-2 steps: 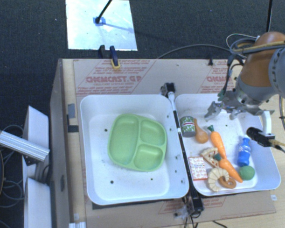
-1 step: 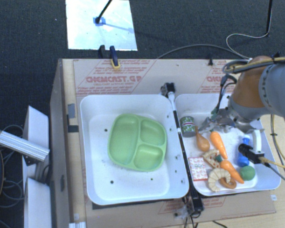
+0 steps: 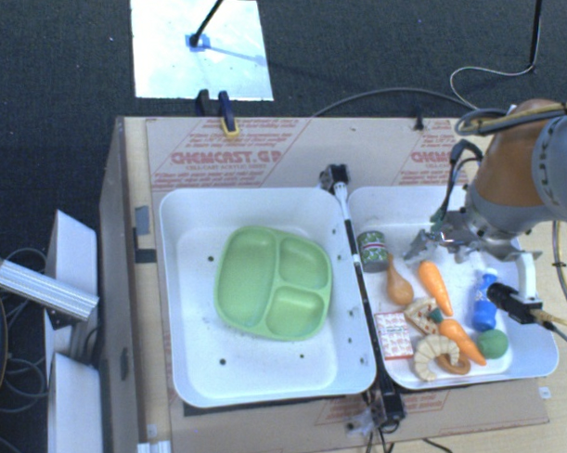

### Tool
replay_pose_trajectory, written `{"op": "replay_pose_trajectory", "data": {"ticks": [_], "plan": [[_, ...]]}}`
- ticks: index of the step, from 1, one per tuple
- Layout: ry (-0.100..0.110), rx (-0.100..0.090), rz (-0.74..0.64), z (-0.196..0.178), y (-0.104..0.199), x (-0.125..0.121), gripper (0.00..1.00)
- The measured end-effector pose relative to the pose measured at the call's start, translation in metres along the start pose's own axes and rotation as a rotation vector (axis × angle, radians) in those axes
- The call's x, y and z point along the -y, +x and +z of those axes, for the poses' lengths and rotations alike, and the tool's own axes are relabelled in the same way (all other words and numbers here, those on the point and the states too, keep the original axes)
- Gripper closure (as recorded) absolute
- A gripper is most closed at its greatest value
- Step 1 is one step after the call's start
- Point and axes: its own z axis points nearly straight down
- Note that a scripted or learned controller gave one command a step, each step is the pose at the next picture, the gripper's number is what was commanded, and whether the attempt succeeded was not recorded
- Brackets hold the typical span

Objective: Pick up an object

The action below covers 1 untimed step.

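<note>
A: What carries everything here?

B: A brown surface (image 3: 262,147) printed with red lettering. Two shallow white bins sit on it side by side, the left bin (image 3: 188,271) and the right bin (image 3: 539,351), their inner walls touching along the middle.

A: And the arm?

B: The grey arm (image 3: 528,175), with its orange band, comes in from the right and hangs over the far part of the right bin. Its hand (image 3: 442,241) sits above the bin floor near the far end of the larger carrot. It is grey metal against a white floor, and I cannot tell whether it is spread or pressed together. Nothing shows between its tips.

A: What is in the left bin?

B: A pale green divided plate (image 3: 273,283) with three compartments, lying flat near the middle.

A: And in the right bin, where the things to pick lie?

B: All loose on the floor. An orange carrot (image 3: 435,285) lies near the centre, just below the hand. A blue bottle (image 3: 482,305) stands right of it. A second, shorter carrot (image 3: 461,342) lies nearer the front edge, touching a pale shrimp-like piece (image 3: 435,353). A tan pear-shaped piece (image 3: 398,284) lies left of the larger carrot. A small can (image 3: 373,250) with a green label sits against the left wall. A white card with red print (image 3: 393,335) lies flat in front of it. A pizza slice toy (image 3: 421,312) lies between the card and the carrots. A green ball (image 3: 493,344) rests at the front right.
</note>
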Motion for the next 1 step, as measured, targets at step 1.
{"op": "replay_pose_trajectory", "data": {"ticks": [1], "plan": [[0.003, -0.001, 0.001, 0.0489, 0.0042, 0.0053, 0.0]]}}
